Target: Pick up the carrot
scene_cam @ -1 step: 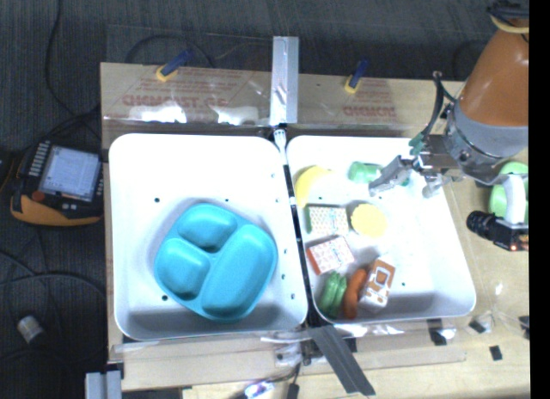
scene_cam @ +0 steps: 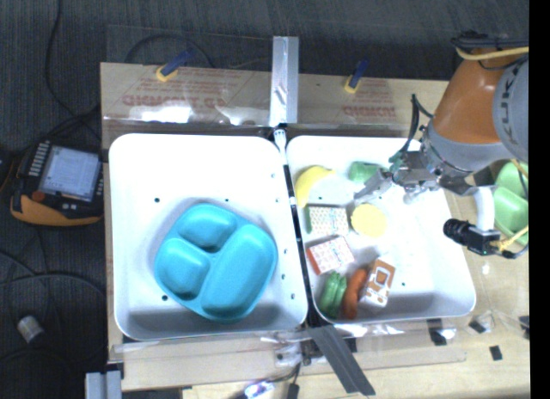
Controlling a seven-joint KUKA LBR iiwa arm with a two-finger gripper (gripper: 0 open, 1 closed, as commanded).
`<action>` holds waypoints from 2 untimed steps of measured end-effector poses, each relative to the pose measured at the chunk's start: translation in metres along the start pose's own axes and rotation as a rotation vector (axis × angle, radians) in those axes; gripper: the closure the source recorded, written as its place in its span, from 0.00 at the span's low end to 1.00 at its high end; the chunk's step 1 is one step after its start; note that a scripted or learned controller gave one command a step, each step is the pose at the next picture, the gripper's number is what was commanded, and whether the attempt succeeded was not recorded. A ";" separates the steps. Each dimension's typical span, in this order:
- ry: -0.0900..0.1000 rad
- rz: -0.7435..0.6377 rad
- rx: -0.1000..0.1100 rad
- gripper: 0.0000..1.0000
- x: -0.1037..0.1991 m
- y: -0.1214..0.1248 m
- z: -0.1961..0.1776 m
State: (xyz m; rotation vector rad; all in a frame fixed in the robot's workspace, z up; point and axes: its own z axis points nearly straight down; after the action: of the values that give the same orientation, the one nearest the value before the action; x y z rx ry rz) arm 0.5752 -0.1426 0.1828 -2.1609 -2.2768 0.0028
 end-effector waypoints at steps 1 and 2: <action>-0.001 -0.065 -0.001 0.00 -0.003 -0.010 0.027; 0.001 -0.128 -0.003 0.00 -0.016 0.027 0.008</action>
State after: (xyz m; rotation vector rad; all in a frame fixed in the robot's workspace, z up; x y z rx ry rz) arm 0.6028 -0.1576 0.1747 -2.0117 -2.4110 -0.0027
